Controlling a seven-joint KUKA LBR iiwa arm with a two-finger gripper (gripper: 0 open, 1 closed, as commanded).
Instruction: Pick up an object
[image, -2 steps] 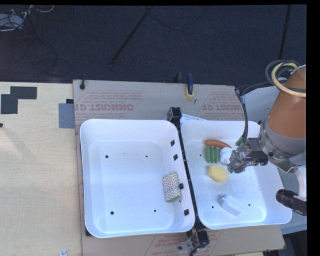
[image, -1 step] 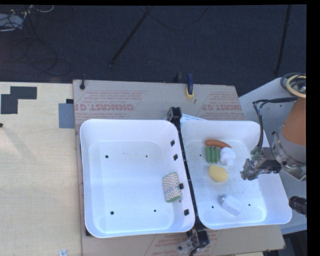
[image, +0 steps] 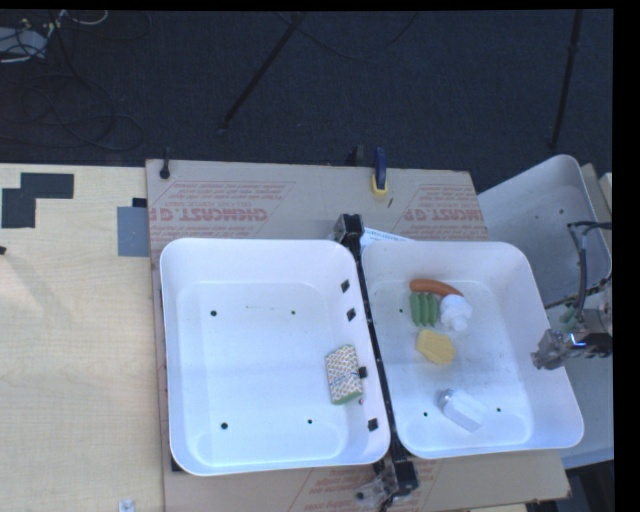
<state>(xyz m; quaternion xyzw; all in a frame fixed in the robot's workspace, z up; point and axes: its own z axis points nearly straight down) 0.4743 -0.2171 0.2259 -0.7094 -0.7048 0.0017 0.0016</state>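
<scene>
Yellow sponge-like block (image: 435, 346) sits mid right bin (image: 545, 290), below green piece (image: 425, 309); probably light, soft, easy to pinch across its short sides. Patterned pouch (image: 343, 374) lies in left bin (image: 185, 300). Gripper (image: 560, 345) sits outside the right rim; its state cannot be told.

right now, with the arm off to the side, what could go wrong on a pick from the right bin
The orange piece, green piece, white piece and yellow piece lie bunched together in the right bin, so closing on one could nudge or catch a neighbour. The pale object nearly matches the bin floor and may be misjudged. The gripper sits outside the bin's right rim and might clip it coming in.
</scene>
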